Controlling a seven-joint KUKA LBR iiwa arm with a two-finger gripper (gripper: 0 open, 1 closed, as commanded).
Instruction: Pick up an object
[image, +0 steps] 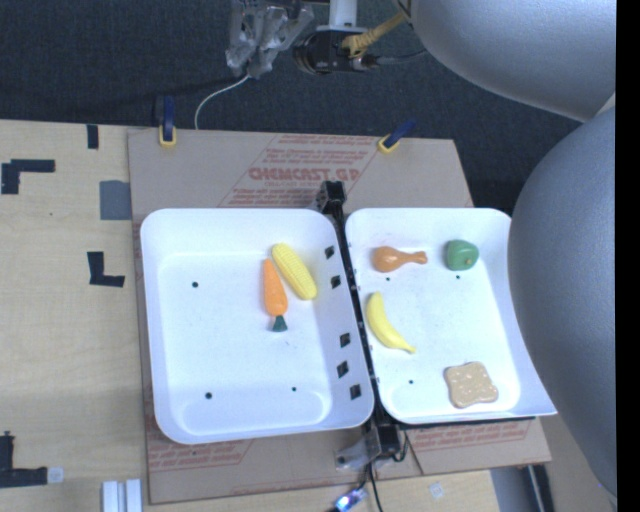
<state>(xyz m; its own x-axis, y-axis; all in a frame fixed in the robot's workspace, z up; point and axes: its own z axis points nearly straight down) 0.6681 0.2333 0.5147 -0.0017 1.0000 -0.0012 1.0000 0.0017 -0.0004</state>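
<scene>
Blurry beyond the bench, the shiny metal gripper (262, 40) gives no reading of its grip, while a smooth orange plastic carrot (274, 288) lies against a knobbly yellow corn cob (294, 271) in one shallow white bin (170, 400).

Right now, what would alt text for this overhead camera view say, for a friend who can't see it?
Two shallow white bins sit side by side on a bench: the left bin holds a toy carrot touching a corn cob, the right bin a chicken drumstick, green apple, banana and cracker. The grey robot arm looms at the right.

Toy foods (275, 288) in two bins (170, 300)
</scene>
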